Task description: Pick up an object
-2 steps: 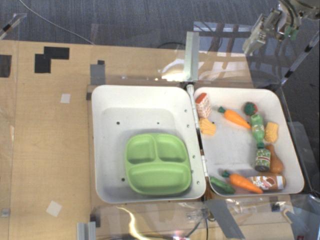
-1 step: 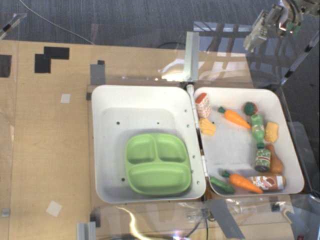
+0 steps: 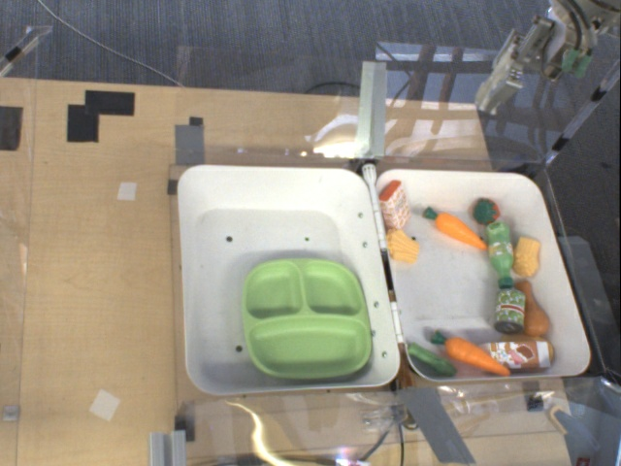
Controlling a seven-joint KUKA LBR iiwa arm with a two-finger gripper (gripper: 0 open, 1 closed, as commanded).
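Observation:
The right bin (image 3: 456,294) holds several toy foods. A carrot (image 3: 456,229) lies near its far side, beside a red and white carton (image 3: 392,205) and a yellow wedge (image 3: 403,249). Down the right wall sit a strawberry (image 3: 485,210), a green bottle (image 3: 500,247), a yellow corn piece (image 3: 527,256) and a jar (image 3: 509,309). A second carrot (image 3: 473,354), a green cucumber (image 3: 430,359) and a ketchup bottle (image 3: 521,354) lie along the near wall. My gripper (image 3: 506,71) hangs high at the upper right, beyond the bin's far edge, away from every item.
The left bin (image 3: 223,221) holds a green divided plate (image 3: 306,316) in its near half. An upright metal post (image 3: 373,115) stands behind the seam between the bins. Clear panels (image 3: 543,105) stand at the back right.

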